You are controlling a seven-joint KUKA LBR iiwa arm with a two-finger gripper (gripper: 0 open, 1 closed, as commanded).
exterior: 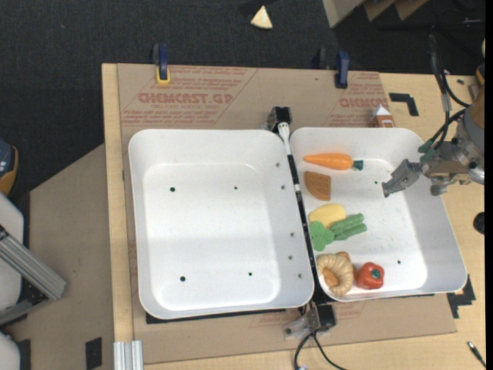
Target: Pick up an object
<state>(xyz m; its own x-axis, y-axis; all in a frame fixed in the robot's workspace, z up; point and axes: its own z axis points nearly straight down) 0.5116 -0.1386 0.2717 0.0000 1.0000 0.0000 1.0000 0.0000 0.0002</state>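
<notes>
Cardboard-topped bench [231, 91], right bin [431, 237] holding carrot [330, 161], tomato [371, 275], jaws' state unclear

Single fixed camera above bench [231, 83], angled down, both bins [208, 230] in frame.

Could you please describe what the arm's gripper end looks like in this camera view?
The gripper is a blocky, dull grey metal assembly ending in dark, angular jaws. Thin dark cables loop past it along the view's right side.
</notes>
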